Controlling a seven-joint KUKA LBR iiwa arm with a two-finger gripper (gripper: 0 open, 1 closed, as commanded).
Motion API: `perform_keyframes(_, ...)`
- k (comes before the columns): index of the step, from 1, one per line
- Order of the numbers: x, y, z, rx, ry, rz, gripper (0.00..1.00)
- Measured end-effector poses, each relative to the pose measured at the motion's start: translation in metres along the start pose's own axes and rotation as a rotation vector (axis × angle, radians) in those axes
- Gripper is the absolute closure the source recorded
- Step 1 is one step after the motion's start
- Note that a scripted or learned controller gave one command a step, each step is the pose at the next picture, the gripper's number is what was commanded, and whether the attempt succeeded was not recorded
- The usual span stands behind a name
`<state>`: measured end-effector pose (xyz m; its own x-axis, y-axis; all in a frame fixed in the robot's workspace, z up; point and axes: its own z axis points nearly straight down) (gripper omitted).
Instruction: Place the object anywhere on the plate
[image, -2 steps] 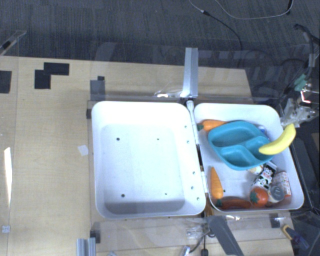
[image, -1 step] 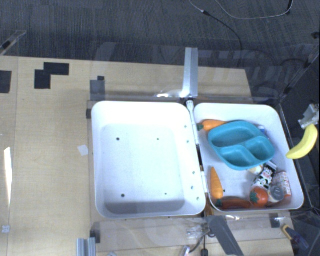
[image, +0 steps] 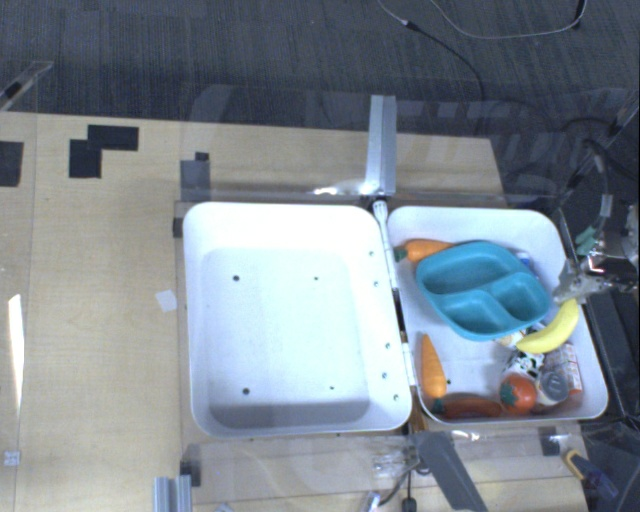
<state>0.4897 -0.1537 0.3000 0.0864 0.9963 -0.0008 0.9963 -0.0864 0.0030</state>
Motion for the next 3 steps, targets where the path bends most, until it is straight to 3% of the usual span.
perform_keyframes(1,-0.032,0.001,-0.137,-0.006,-0.003,-0.31,1.0)
perform_keyframes(2,-0.052,0.003,-0.137,-0.006,-0.003,-0.299,1.0)
perform_keyframes(3,-0.052,0.003,-0.137,-0.006,-0.003,-0.301,1.0)
